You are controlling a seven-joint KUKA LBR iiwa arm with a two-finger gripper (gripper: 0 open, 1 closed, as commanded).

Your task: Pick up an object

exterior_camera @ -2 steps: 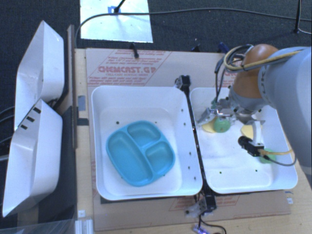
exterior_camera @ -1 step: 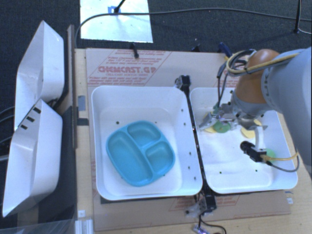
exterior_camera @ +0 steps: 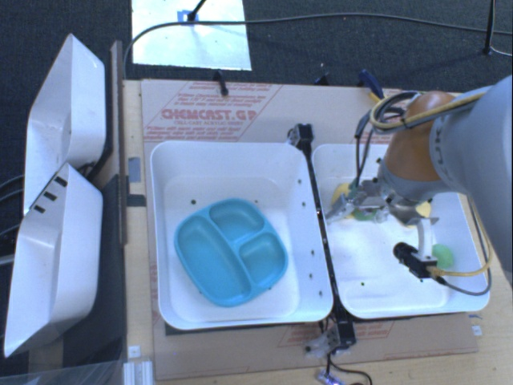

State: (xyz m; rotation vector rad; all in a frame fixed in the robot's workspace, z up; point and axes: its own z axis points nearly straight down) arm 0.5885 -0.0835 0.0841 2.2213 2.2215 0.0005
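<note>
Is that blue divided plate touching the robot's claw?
Apart. The camera view shows the blue plate lying in the left bin, while the gripper works over the right bin, with the wall between the bins separating them.

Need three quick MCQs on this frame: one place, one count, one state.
1. Where does the light blue plastic divided plate lie?
A. left white bin
B. right white bin
C. on the dark floor

2. How many compartments has the plate?
A. two
B. three
C. five

3. How does the plate lie?
A. flat, open side up
B. flipped over
C. on edge against a wall

Answers: 1 A, it rests inside the left white bin. 2 B, raised ridges split it into three. 3 A, its compartments face the camera.
</note>
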